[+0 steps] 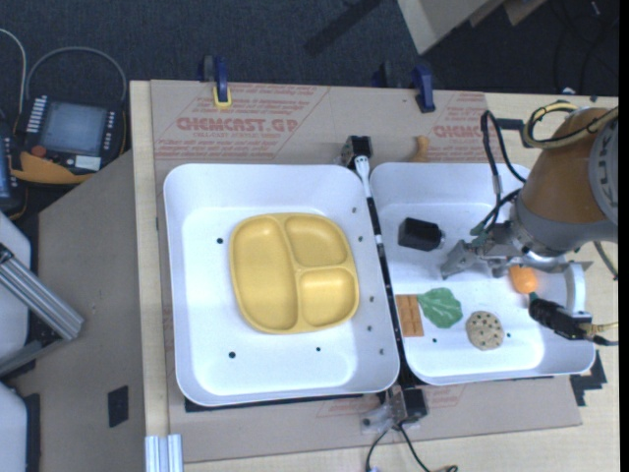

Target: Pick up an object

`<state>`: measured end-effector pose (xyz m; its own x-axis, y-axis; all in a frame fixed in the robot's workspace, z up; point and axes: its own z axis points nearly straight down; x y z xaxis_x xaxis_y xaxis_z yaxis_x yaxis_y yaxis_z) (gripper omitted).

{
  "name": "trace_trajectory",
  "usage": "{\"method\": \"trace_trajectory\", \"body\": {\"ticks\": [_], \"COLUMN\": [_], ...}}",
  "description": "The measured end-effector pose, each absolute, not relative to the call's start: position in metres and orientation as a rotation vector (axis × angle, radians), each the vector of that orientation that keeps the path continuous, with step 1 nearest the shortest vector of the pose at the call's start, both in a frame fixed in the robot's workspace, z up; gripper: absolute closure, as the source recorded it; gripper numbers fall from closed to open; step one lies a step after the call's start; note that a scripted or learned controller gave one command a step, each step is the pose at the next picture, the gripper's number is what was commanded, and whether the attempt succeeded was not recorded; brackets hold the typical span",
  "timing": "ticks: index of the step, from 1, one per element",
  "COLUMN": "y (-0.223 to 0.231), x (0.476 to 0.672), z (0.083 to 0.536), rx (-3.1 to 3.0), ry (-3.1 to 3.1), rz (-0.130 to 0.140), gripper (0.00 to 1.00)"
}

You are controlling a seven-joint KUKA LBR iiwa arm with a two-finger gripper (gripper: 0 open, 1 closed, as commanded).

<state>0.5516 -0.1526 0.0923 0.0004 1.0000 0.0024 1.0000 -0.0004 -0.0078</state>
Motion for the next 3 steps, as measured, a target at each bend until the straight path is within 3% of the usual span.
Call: {"method": "trace_trajectory", "body": {"ticks": [1, 3], "y": [-0.153, -0.160], "x": [0.554, 0.559], "z": [0.107, 0.195], "rx": [-2.223, -2.226], "ry": [-2.221, -2.227], "rz": [0.000, -0.004], "gripper": [1.00, 1.00]}}
